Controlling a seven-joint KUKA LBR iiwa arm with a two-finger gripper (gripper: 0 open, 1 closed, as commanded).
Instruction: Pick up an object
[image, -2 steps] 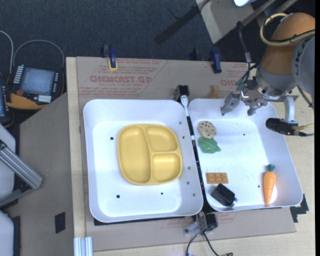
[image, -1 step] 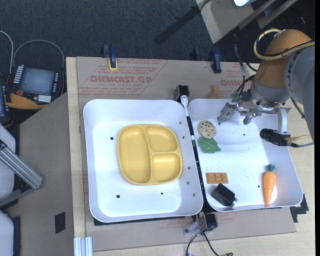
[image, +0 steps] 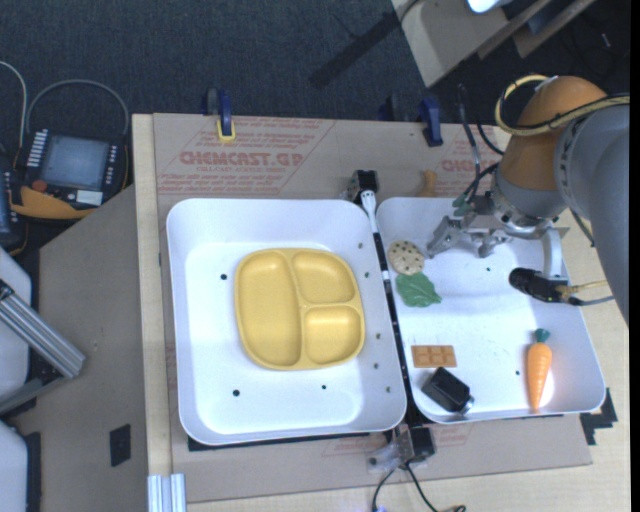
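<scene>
We note a cardboard bench on dark carpet. In the right bin the carrot lies near-to-far, tip nearest. The gripper stands with jaws apart, empty.

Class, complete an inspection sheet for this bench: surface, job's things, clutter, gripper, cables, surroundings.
Surface: left white bin and right white bin side by side on a brown board.
Job's things: in the right bin, round speckled biscuit, green leaf, tan rectangular cracker, small black block, orange carrot.
Clutter: yellow divided plate in the left bin.
Gripper: grey two-finger gripper at the right bin's far end, apart from the toys.
Cables: black cable at the board's near edge.
Surroundings: handheld screen unit at left; blue clamp on the far edge.
</scene>
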